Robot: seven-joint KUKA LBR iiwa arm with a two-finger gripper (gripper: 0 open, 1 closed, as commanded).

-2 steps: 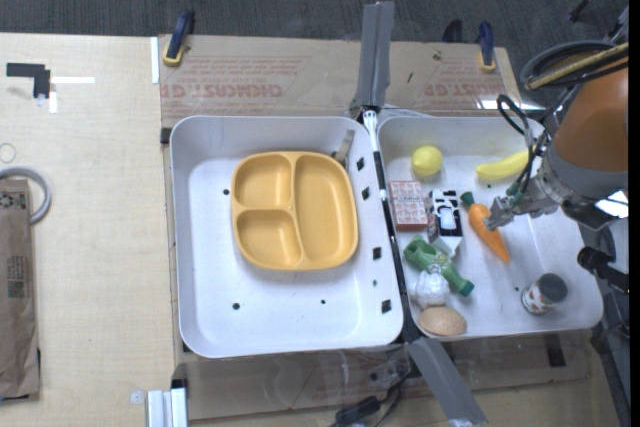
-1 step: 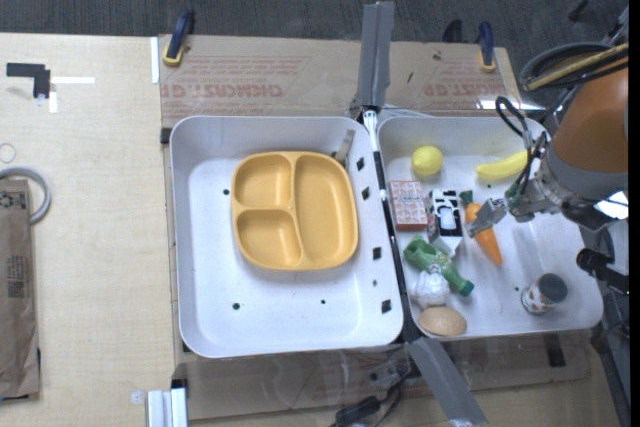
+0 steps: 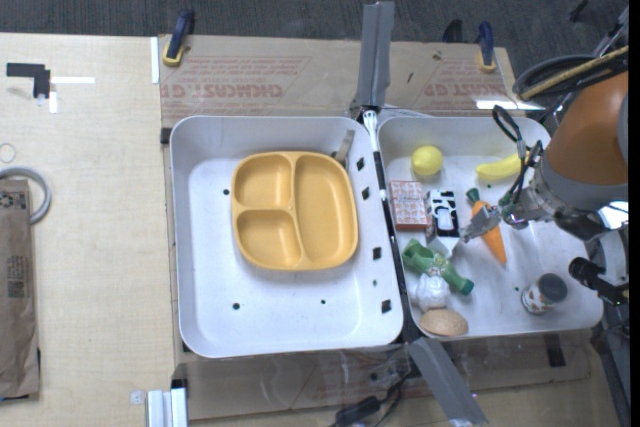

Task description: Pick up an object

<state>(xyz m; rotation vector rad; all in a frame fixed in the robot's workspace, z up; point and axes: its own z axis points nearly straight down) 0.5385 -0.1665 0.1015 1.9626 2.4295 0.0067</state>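
Tool [image 3: 487, 221] beside one carrot [image 3: 493, 239]

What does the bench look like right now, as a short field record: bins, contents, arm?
left bin: yellow divided plate
right bin: lemon, banana, carrot, small printed box, black-and-white card, green toy, small can, tan roll
gripper: low over the right bin, beside the carrot
hold: cannot tell
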